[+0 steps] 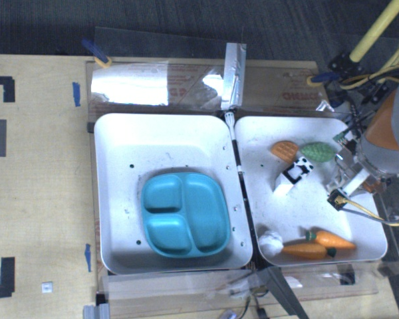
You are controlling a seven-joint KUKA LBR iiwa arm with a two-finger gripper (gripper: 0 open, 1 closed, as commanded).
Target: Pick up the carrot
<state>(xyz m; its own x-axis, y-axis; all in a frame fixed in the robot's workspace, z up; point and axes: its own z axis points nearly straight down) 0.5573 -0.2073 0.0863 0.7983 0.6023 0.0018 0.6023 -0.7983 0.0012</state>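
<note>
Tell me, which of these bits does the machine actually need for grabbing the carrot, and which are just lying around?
For the job: carrot, lying in the right bin.

Just lying about: similar orange piece against it, white lump, green leaf, brown bun, black-and-white block, blue plate in the left bin.

A: What sort of place was shown?
B: A robotics lab was indicated. A plywood bench (40, 178) was marked with black corner marks (5, 88) and blue tape strips (76, 94).
A: What else was noted?
B: A left bin (113, 151) and a right bin (263, 135), both white, were set side by side, and loose cables (349, 80) were seen beside a grey robot arm (389, 128).
</note>
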